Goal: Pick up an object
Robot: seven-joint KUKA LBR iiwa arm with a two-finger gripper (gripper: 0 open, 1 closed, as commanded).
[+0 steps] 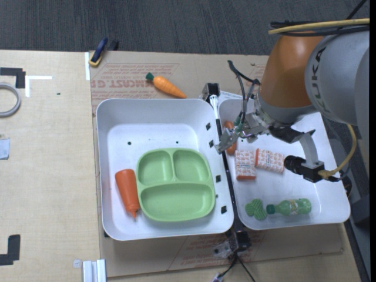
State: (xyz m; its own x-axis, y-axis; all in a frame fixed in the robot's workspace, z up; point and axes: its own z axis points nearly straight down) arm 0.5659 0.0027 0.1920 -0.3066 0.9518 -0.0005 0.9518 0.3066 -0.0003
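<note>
My gripper (228,140) hangs low over the left edge of the right bin (329,213), close to the wall shared by the two bins. A small orange object (230,147) lies right beside it, partly hidden by it. Just to the right are two white-and-red packets, one (245,164) lying near the gripper and one (270,160) a little further right. At the front of the same bin a green bottle (289,207) lies on its side next to a green knobbly toy (255,209).
The left bin (117,122) holds a green divided plate (175,184) and an orange carrot-shaped toy (127,191) to its left. A toy carrot (166,86) lies on the cardboard behind the bins. A blue marker (98,51) rests at the back left.
</note>
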